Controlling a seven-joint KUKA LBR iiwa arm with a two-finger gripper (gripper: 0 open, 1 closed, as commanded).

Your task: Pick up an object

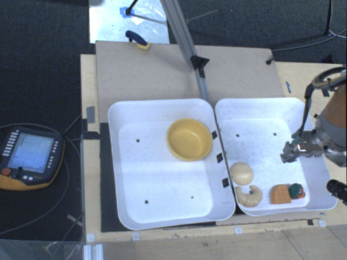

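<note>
Objects for picking lie in the right bin (260,118), gathered along its near edge. A round cream-coloured piece like a bread roll (241,173) sits near the bin's left wall, and just below it, touching or nearly so, is a pale curved piece shaped like a croissant (249,196). To the right of these, apart from them, an orange ridged block (280,194) lies flat with a small dark green and red item (296,190) pressed against its right side.

Over the same bin, toward its right side, the gripper (290,153) hangs above bare white floor, up and to the right of the orange block and well apart from the roll. Nothing is seen between its tips, and it touches none of the objects; whether it is spread or closed cannot be told at this size and angle. The grey arm (332,129) enters from the right, with a looping cable above it.

The left bin (130,145) holds a yellow bowl (189,139), upright, near its far right corner. Both bins rest side by side on the surface (162,69), a tan board. A teach pendant (30,156) lies on the dark floor to the left.
</note>
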